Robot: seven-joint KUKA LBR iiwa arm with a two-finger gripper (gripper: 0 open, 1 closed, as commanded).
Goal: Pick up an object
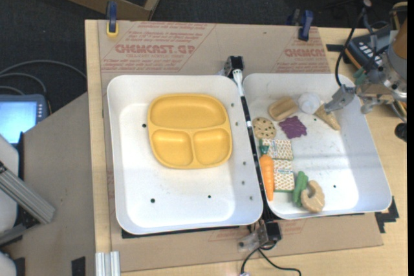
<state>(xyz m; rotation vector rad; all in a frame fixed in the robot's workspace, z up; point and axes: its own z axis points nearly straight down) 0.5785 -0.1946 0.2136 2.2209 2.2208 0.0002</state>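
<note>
From my remote seat I see the bench (pixel 194 42) from above, with two white bins side by side. The left bin (pixel 129 197) carries a yellow divided plate (pixel 190 130), sitting toward its upper half.

The right bin (pixel 362 184) has all the small items. At about its 11 o'clock sit a tan bread-like piece (pixel 283 107) and, just beside it toward 3 o'clock, a small whitish round object (pixel 309 102). A tan wedge (pixel 328 119) lies close to the whitish one, on its 4 o'clock side. Below the bread piece is a purple item (pixel 294 127), and at its 9 o'clock a chocolate-chip cookie (pixel 263 127). Running toward 6 o'clock from the cookie are two patterned square pieces (pixel 281 150) and (pixel 283 174), with a carrot (pixel 266 174) lying along the bin's left wall, just beside them. At the bin's 6 o'clock a green piece (pixel 299 188) touches a tan ring-shaped item (pixel 314 196).

The gripper (pixel 343 98) comes in from 3 o'clock and hangs over the bin's upper right corner, right next to the tan wedge. I cannot tell how its pincer stands from this angle, and I see nothing clamped in it.
</note>
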